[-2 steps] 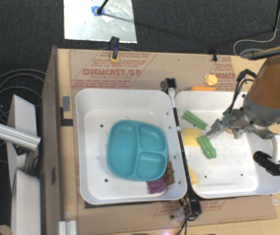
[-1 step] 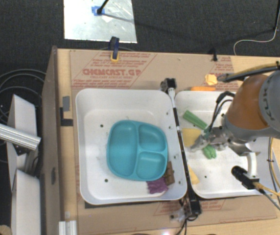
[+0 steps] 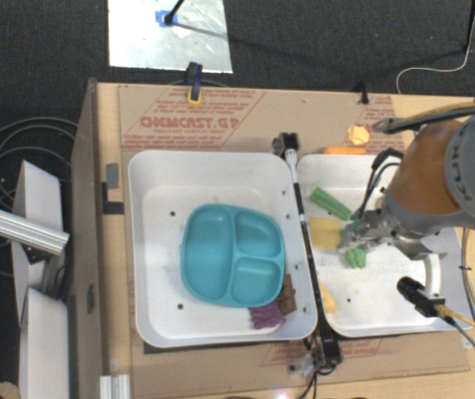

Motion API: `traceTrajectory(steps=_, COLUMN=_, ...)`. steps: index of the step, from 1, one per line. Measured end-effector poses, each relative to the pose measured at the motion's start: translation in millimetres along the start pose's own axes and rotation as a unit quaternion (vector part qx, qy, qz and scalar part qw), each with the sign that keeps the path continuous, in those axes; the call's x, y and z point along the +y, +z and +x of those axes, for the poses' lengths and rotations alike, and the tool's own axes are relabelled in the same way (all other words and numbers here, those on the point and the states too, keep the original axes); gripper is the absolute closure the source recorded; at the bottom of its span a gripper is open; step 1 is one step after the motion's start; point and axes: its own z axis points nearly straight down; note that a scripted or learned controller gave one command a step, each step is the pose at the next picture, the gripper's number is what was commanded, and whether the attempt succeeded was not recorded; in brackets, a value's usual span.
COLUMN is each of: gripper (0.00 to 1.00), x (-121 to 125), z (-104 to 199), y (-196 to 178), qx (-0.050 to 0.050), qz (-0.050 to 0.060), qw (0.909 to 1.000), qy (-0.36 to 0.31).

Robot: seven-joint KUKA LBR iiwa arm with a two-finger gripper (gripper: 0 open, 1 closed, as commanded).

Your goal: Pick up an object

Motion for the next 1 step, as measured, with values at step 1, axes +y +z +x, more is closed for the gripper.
traceTrajectory(steps=1, gripper=1.0, x=27.2, z=81.0, y=-95.5, qx=0.001, qz=-0.005, qw=1.0, qy=-0.006)
